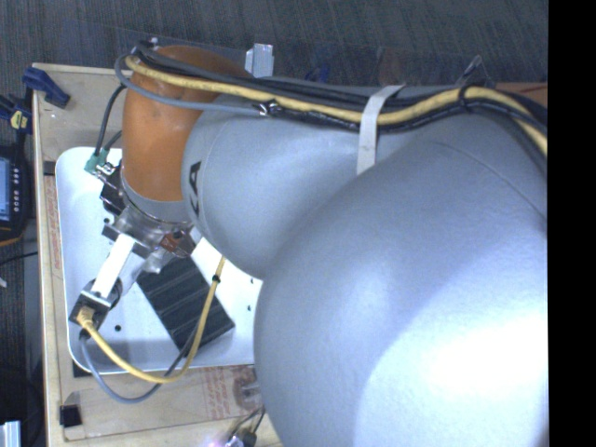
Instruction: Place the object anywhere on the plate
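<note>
Honestly, with the arm (391,277) hiding plate and object, the claw's (172,291) grip is untellable, so it should descend slowly over the bin (70,212).

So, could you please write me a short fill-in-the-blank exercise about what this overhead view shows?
1. The band above the arm's wrist is ___ in colour.
2. A yellow cable loops over the near rim of the ___ bin.
3. The dark ribbed block lies inside the bin, just ___ the wrist.

Missing words: orange; white; below
</note>
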`<state>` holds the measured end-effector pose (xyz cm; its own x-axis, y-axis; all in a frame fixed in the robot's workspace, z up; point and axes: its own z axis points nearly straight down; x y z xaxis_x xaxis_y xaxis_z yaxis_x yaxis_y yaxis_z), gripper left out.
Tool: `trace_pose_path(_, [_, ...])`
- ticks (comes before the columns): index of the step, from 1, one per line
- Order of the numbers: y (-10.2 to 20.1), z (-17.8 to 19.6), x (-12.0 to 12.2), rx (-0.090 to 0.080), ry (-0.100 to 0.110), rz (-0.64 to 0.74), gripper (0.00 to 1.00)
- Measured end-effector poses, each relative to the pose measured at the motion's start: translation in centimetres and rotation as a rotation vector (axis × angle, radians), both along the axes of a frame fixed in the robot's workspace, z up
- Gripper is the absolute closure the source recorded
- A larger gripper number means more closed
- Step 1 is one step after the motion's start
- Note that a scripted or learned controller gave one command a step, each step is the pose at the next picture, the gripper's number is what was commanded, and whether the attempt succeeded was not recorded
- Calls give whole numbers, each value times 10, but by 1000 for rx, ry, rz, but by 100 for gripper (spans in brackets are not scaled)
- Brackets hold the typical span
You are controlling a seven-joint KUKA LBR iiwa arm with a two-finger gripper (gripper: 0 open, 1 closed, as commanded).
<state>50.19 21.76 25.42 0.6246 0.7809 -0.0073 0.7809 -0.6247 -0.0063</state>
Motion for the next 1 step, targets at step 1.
trace_pose_path(1, [-69,12,27,1,-4,101,100])
